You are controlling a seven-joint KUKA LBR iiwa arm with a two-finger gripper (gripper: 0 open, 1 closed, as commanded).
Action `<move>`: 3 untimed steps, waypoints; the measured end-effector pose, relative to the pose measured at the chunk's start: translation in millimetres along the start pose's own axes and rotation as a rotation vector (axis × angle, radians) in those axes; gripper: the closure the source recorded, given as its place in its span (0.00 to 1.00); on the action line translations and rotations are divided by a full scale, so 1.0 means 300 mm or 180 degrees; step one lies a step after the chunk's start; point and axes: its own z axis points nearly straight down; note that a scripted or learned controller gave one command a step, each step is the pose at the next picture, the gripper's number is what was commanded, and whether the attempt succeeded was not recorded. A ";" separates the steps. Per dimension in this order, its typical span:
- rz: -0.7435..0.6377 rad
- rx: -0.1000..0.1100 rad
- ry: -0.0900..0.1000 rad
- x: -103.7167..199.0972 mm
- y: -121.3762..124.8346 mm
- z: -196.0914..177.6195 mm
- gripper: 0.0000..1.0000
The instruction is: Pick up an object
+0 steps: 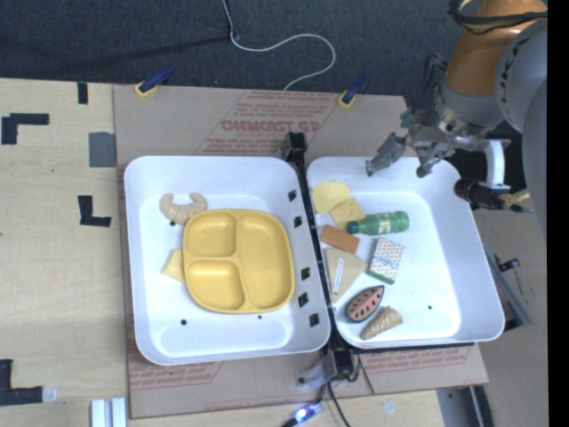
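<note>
My claw (402, 158) hangs over the far edge of the right white bin (462, 265), its two dark fingers spread apart with nothing between them. My grey arm with its orange band (484, 43) comes in from the right above it.

Below my claw, the right bin holds a cluster of small things along its left side. A pale yellow round piece (330, 194) sits nearest the far corner, with a yellow wedge-like piece (348, 211) just beside it. A green bottle with a white cap (379, 224) lies on its side next to these, well below my fingers. An orange-brown flat block (339, 238) lies near the divider, a small patterned white-and-green packet (385, 259) is to its right, and a cream triangular slice (344, 270) lies beneath. Near the front edge rest a reddish oval piece with dark spots (364, 303) and a tan cone-shaped piece (381, 322).

In the left white bin (151, 238), a yellow plastic divided plate (238, 260) takes the middle, with a beige curled croissant-like piece (181, 206) touching its far left rim and a pale yellow wedge (172, 264) tucked at its left side.
</note>
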 end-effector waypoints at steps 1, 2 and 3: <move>-0.0009 -0.0047 -0.0007 0.001 0.009 -0.033 0.00; -0.0016 -0.0034 -0.0008 0.013 0.029 0.119 0.00; -0.0011 -0.0030 -0.0010 -0.011 0.048 0.306 0.00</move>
